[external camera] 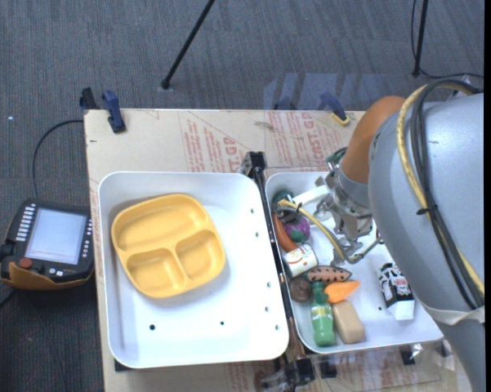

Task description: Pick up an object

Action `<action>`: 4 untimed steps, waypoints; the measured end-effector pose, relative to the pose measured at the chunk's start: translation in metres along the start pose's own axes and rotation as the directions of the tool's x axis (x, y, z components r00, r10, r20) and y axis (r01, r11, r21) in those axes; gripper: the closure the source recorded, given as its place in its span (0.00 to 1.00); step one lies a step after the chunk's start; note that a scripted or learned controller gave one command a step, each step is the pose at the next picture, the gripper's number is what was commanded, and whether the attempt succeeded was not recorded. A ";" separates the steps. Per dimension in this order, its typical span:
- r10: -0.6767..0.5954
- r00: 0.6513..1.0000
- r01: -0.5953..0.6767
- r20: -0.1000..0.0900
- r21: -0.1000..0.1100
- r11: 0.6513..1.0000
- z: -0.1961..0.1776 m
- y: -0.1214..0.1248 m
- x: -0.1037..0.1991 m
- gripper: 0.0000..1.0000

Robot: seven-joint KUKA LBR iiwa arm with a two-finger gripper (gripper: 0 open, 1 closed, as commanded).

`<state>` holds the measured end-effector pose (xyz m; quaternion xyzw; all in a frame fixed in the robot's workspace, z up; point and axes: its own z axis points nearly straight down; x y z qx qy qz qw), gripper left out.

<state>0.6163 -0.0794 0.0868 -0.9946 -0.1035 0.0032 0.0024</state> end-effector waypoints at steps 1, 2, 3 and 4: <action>-0.007 1.000 0.007 0.005 0.006 1.000 -0.009 -0.002 0.000 1.00; -0.457 0.890 0.457 -0.005 -0.007 0.890 -0.099 0.036 0.004 1.00; 0.006 1.000 -0.007 0.001 0.002 1.000 -0.103 -0.020 -0.047 1.00; 0.011 1.000 -0.011 -0.001 -0.001 1.000 -0.104 0.045 -0.022 1.00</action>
